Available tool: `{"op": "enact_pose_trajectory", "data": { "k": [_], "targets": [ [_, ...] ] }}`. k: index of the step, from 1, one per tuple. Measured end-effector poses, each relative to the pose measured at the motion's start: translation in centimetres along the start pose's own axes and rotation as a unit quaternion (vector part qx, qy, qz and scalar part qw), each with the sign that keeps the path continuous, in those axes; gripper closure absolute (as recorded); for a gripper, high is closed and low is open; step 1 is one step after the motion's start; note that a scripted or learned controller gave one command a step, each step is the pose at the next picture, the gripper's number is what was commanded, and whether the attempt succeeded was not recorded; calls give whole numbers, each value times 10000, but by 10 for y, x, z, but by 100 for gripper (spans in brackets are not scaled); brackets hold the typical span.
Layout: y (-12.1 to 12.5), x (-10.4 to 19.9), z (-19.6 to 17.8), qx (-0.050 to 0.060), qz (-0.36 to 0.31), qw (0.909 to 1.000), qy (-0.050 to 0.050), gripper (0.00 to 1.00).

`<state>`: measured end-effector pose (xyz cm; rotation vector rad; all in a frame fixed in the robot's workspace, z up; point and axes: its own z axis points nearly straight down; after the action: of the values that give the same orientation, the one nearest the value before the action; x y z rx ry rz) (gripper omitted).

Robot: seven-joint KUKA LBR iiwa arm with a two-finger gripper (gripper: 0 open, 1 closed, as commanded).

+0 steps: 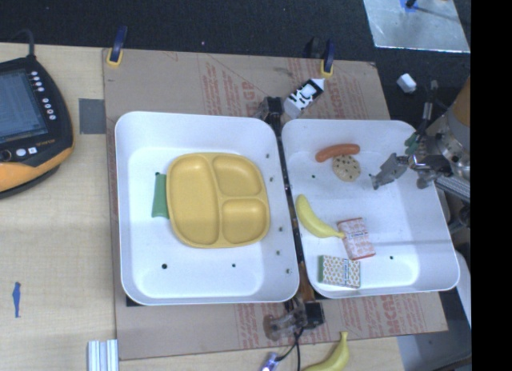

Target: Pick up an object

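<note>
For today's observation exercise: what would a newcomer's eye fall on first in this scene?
First the yellow divided tray, lying in the middle of the left bin. Next the right bin, holding a banana, a sausage and a cookie. The robot's hand hangs over that bin's right side, near the cookie.

A green item point(159, 195) lies mostly hidden under the yellow tray point(218, 199).

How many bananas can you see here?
2. One banana lies in the right bin, near its left wall. The other banana lies outside the bins, at the bench's front edge, partly cut off by the picture's edge.
</note>
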<state>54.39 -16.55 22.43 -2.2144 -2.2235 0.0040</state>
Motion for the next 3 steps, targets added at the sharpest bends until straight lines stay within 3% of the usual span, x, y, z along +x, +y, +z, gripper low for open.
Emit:
{"op": "enact_pose_trajectory", "data": {
  "k": [1, 2, 3],
  "targets": [
    [-17, 6, 130, -42, -2, 10000, -14, 0],
    [56, 64, 99, -7, -6, 10000, 0, 0],
    [113, 14, 130, -4, 6, 10000, 0, 0]
  ]
}}
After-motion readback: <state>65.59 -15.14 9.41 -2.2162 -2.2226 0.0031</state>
